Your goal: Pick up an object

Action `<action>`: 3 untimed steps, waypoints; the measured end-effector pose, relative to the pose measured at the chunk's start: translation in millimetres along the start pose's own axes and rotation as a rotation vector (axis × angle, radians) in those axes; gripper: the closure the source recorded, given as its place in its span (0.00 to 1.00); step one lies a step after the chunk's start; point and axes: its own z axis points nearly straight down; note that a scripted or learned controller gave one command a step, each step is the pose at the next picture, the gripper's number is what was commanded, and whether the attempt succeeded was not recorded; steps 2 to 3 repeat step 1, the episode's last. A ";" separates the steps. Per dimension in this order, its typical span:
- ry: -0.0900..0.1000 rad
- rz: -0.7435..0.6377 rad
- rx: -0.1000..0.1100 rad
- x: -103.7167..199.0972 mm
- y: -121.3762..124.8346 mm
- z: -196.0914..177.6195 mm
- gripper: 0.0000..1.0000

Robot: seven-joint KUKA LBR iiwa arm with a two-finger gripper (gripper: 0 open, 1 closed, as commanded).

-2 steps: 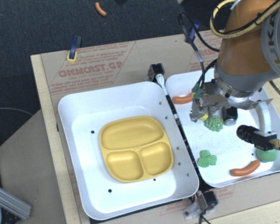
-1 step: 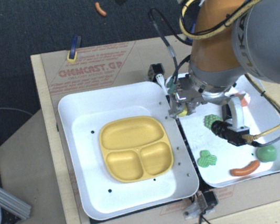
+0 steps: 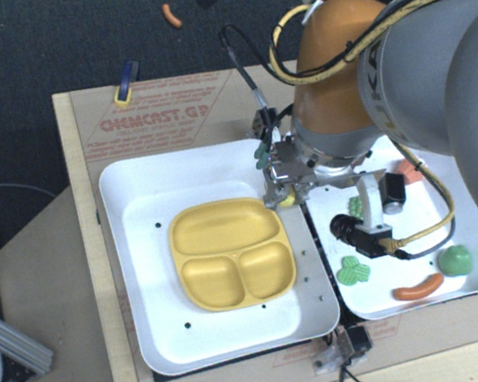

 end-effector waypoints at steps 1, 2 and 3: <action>-0.002 0.004 -0.007 -10.0 7.5 -12.1 1.00; -0.002 0.004 -0.007 -10.0 7.5 -12.1 1.00; -0.002 0.004 -0.007 -10.0 7.5 -12.1 1.00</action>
